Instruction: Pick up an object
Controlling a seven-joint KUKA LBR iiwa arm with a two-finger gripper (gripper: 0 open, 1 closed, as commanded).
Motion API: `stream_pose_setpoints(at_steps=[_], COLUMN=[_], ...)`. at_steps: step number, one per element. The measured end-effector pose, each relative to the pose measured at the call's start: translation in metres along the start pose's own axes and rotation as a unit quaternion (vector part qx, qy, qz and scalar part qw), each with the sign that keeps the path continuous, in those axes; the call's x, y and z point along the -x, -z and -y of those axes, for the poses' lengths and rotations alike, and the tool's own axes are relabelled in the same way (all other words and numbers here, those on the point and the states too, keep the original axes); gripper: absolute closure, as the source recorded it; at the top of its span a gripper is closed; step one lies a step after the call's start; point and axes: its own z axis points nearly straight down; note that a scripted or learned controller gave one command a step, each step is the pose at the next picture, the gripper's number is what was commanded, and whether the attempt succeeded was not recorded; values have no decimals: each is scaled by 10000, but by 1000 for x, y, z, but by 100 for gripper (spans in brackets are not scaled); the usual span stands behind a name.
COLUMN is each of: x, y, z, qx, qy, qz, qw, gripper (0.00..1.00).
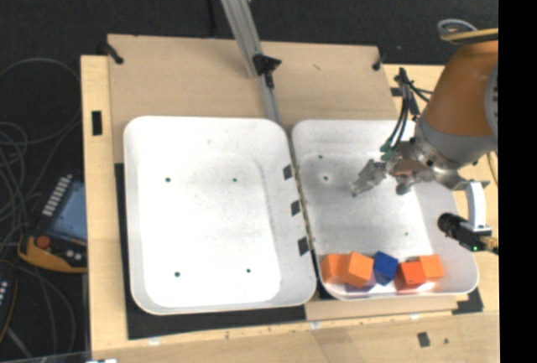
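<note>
Along the near edge of the right bin [336,143] lie an orange block [348,267], a blue block [385,266] and a second orange block [419,271], close together in a row. My gripper [384,183] hangs over the middle of the right bin, well behind the blocks. Its fingers are spread open, one fingertip [364,182] pointing left, and nothing sits between them. The grey arm with its orange band [466,93] comes in from the right.
The left bin [210,210] sits beside the right one, with dark clips along the shared edge. A slanted metal rail [239,9] rises behind the bins. Cables and a handheld pendant [59,223] lie off the bench at left.
</note>
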Motion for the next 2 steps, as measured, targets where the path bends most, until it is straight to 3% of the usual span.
stream_pose_setpoints(at_steps=[1, 2], x=[75, 71], y=[25, 35], z=[37, 35], qx=[51, 72], qy=[-43, -19], qz=[40, 32], qw=[10000, 10000], gripper=[0, 100])
